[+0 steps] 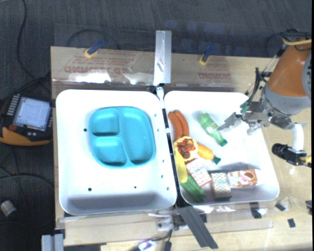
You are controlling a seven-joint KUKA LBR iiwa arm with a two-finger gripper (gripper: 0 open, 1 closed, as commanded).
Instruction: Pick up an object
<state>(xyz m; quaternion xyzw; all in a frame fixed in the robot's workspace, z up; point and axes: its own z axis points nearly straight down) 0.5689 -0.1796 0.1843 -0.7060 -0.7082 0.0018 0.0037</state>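
My gripper (237, 128) hangs over the right part of the right bin (261, 156), open, with nothing between its fingers. Just left of it lies a green bottle (212, 128), tilted, close to the left fingertip (225, 126) but apart from it. Two sausages (179, 123) lie along the bin's left wall. Below them are a pizza slice (186, 146), a yellow-orange fruit (205, 152), a banana (181, 169) and a green vegetable (195, 189). Three small cartons (221, 184) sit along the front of the bin.
The left bin (73, 192) holds a blue divided plate (120, 136). A metal post (163, 56) stands behind the seam between the bins. A handheld device (29, 118) lies on the floor at far left. The arm's orange band (290, 72) rises at right.
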